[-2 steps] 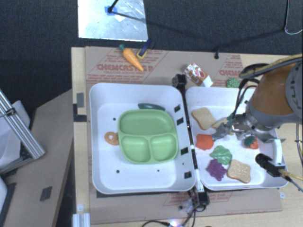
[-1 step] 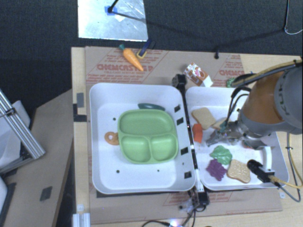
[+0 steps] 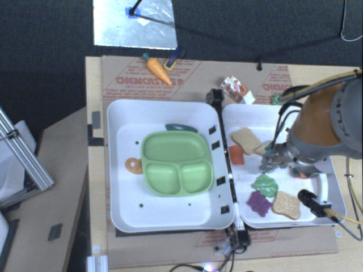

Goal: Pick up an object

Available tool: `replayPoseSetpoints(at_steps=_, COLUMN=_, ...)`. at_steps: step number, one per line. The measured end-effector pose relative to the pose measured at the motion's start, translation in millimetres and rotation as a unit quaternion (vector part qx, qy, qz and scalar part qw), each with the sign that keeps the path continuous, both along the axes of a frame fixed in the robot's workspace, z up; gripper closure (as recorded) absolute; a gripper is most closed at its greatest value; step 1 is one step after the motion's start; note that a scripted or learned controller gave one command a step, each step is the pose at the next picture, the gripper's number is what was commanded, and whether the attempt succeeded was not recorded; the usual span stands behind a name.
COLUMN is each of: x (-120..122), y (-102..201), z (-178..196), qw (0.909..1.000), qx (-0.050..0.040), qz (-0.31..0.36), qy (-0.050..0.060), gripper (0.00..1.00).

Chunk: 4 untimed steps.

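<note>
My gripper (image 3: 271, 161) hangs low in the right bin (image 3: 249, 113), under the orange-banded wrist. It sits just above a green leafy toy (image 3: 265, 184) and beside a tan bread slice (image 3: 247, 140). A small red block (image 3: 236, 154) lies left of it by the bin's wall. Purple grapes (image 3: 259, 203) and a second toast slice (image 3: 286, 205) rest near the front of the bin. Nothing shows between the fingers.
The left bin (image 3: 122, 208) holds a green divided plate (image 3: 176, 163), an orange ring (image 3: 134, 165) and a dark green piece (image 3: 181, 128). A toy carrot (image 3: 159, 70) and a small carton (image 3: 237, 89) lie on the bench behind the bins. A cable crosses the bench.
</note>
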<state>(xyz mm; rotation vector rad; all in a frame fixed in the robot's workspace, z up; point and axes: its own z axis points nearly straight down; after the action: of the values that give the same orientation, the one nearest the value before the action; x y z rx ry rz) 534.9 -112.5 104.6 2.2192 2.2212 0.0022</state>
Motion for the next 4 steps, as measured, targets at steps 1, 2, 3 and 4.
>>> replayPoseSetpoints(at_steps=1, x=1.3, y=-1.0, z=64.3, qw=1.0, qx=-0.0007, qz=0.001, qy=-0.003, gripper=1.0)
replayPoseSetpoints(at_steps=2, x=3.3, y=-1.1, z=118.4, qw=1.0, qx=-0.0006, qz=0.002, qy=-0.003, gripper=1.0)
replayPoseSetpoints(at_steps=3, x=17.6, y=54.3, z=129.1, qw=1.0, qx=0.001, qz=0.005, qy=-0.001, gripper=1.0)
replayPoseSetpoints(at_steps=4, x=30.6, y=86.6, z=128.3, qw=1.0, qx=0.0005, qz=0.004, qy=0.0, gripper=1.0)
